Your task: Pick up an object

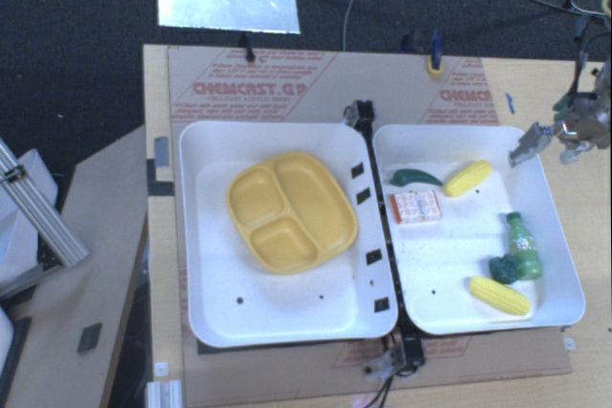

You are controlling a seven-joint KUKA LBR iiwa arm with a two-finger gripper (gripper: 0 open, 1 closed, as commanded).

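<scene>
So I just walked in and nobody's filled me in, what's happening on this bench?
A robot arm is set to pick something out of the bins, but it isn't holding anything yet. Its gripper sits at the right bin's upper right corner, above the rim. That bin holds two corn cobs, a green pepper, a small red and white box and a green bottle. The left bin holds a yellow divided plate.
</scene>
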